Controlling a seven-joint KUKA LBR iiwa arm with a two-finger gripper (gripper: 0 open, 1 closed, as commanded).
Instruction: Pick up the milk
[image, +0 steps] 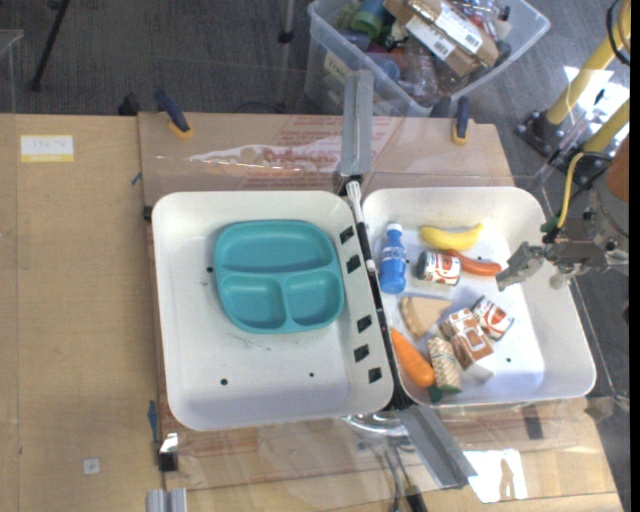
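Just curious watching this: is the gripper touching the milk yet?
Apart. The camera view shows bare white bin floor between the gripper and the milk.

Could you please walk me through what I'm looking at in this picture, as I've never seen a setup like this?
One camera looks down at a slant on a bench with two shallow white bins. The left white bin holds a teal divided plate. The right white bin holds toy groceries: a yellow banana, a blue bottle, an orange carrot, and a small red-and-white milk carton, the thing to pick up. The robot's two-finger gripper reaches in from the right, above that bin, holding nothing that I can see.
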